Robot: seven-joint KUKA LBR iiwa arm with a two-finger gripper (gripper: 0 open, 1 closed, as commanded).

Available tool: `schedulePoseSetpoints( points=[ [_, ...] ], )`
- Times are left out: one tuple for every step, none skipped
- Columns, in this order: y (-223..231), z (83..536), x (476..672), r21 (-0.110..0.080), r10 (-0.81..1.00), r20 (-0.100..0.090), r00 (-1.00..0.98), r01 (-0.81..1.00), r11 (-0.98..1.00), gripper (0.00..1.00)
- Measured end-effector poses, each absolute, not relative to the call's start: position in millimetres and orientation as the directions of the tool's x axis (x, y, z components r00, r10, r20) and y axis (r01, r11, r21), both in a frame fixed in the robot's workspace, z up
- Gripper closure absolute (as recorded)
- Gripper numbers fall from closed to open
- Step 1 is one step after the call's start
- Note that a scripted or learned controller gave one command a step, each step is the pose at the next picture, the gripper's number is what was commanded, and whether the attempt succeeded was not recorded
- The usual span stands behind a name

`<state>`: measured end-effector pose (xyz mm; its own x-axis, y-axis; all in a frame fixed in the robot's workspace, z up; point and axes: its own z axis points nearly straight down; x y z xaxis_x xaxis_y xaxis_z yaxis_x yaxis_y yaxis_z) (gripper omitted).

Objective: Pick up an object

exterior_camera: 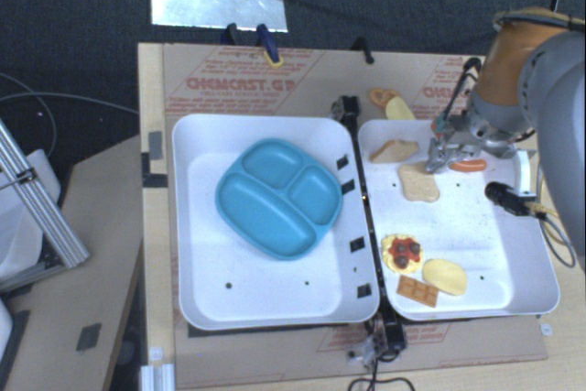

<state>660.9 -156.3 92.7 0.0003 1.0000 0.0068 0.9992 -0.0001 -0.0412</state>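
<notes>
We observed the grey arm, with its orange band, reaching in from the right and lowering the pincer into the far part of the right bin. We could not tell from this view whether the pincer was open or closed, nor whether it gripped anything. The left bin lay well to the left of the pincer and held a blue divided plate, the largest loose item on the bench. In the right bin, the food-shaped pieces were arranged as follows. A tan slice lay just below the pincer, very near its tip, and we could not tell whether they touched. A tan wedge lay just to the pincer's left. An orange-red sausage-like piece lay just to its right. Well below the pincer, near the bin's front wall, we noted a yellow oval piece, a round piece with red topping and a brown waffle-like square, grouped closely together. Beyond the bin's far rim, above and to the left of the pincer, a yellow piece rested on the cardboard beside a small orange piece.
</notes>
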Motion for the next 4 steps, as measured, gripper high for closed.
schedulePoseSetpoints(
  points=[
    [-95.8, 93.4, 583.4, -0.006, 1.000, 0.004, -0.003, 1.000, 0.003, 1.00],
    [-37.8, 188.6, 565.2, 0.004, 1.000, 0.001, -0.008, 1.000, 0.008, 1.00],
    [9.2, 184.1, 563.8, 0.001, 1.000, 0.001, -0.009, 1.000, 0.009, 1.00],
    [90.1, 223.0, 571.1, 0.004, 1.000, 0.001, -0.007, 1.000, 0.007, 1.00]
  ],
)
